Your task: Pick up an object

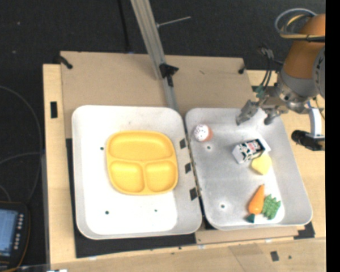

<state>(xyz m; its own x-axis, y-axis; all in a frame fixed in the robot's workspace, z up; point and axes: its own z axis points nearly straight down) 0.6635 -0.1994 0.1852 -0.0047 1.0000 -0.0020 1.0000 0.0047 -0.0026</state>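
hovering over the far edge of the right bin (294,169), the pincer (256,114) spreads its two fingers wide with nothing between them. nearest to it, toward the near side, a small black-and-white carton (249,150) lies on the bin floor, touching a yellow lemon-shaped piece (261,165). to the left, near the bin's far left corner, sits a round white and red ball (202,132). further near, an orange carrot (256,199) rests beside a green leafy toy (271,206). the left bin (90,208) holds a yellow divided tray (141,162). both bins rest on the counter (102,78).
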